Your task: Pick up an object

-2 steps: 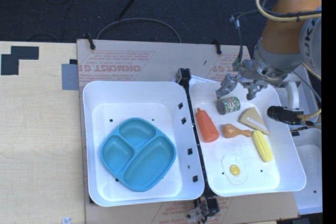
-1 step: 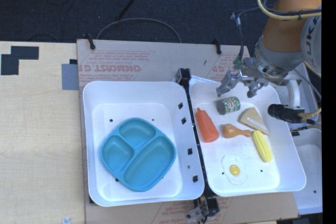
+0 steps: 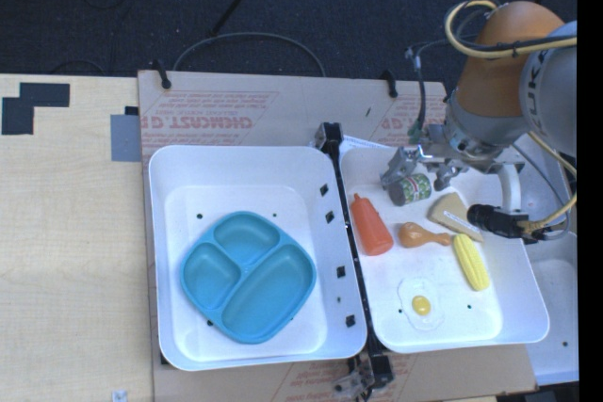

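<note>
My gripper (image 3: 403, 167) hangs over the back of the right bin (image 3: 528, 315), directly above a small green can (image 3: 411, 190) that lies on its side. The can sits just below the gripper's tip, and the view does not reveal whether the two touch. In the same bin lie an orange-red bottle (image 3: 370, 224), a toy chicken drumstick (image 3: 422, 235), a yellow corn cob (image 3: 471, 261), a fried egg (image 3: 420, 305) and a beige wedge (image 3: 452, 211).
The left bin (image 3: 179, 334) holds a blue divided plate (image 3: 248, 275). A black divider (image 3: 341, 240) runs between the bins. A black cable end (image 3: 495, 220) with a yellow cable hangs off the arm at the right bin's far edge.
</note>
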Motion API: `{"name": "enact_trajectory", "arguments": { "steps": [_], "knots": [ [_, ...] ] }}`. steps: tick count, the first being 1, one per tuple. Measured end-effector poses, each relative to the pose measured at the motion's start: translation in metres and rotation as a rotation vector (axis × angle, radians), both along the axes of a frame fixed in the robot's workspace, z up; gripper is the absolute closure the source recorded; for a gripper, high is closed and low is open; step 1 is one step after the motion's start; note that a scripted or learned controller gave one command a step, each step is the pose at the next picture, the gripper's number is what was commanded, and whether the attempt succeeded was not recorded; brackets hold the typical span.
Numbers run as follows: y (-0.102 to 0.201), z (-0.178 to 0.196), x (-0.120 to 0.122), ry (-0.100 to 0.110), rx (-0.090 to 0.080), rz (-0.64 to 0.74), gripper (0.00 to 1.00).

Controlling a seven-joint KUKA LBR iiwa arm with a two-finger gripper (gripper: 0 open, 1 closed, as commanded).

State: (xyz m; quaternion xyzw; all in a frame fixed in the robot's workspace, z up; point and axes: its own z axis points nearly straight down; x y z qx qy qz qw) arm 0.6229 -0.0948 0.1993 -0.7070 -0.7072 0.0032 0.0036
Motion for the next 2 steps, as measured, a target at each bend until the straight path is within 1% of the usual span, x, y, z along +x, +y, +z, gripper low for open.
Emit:
{"name": "enact_trajectory", "arguments": {
  "steps": [1,2],
  "knots": [
    [0.003,-0.063,0.005,0.001,0.001,0.0,0.0],
    [0.005,-0.115,0.004,-0.003,0.001,-0.001,0.0]
  ]
}}
